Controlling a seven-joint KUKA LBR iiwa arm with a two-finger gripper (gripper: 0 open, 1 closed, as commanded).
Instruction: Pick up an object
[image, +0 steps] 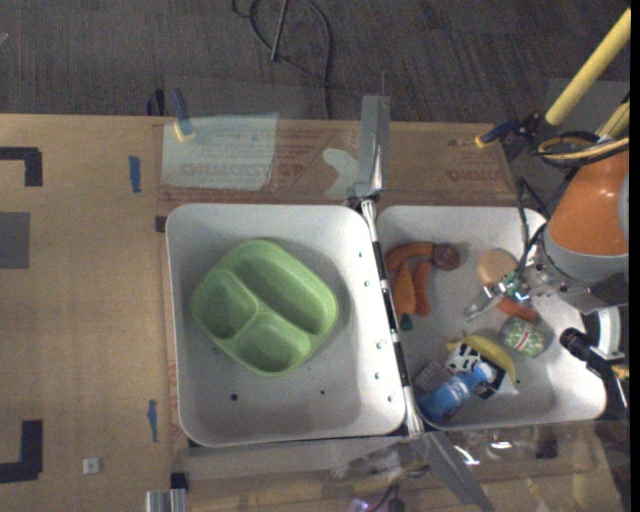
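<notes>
We hung our fingers (497, 297), seemingly apart and empty, low over the right bin (585, 395), the banana (495, 352) just below them, seeking a pick.

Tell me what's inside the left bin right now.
The left bin holds one green divided plate, lying flat with its three compartments showing nothing in them. The bin floor under the plate is covered, so I can't see it.
</notes>
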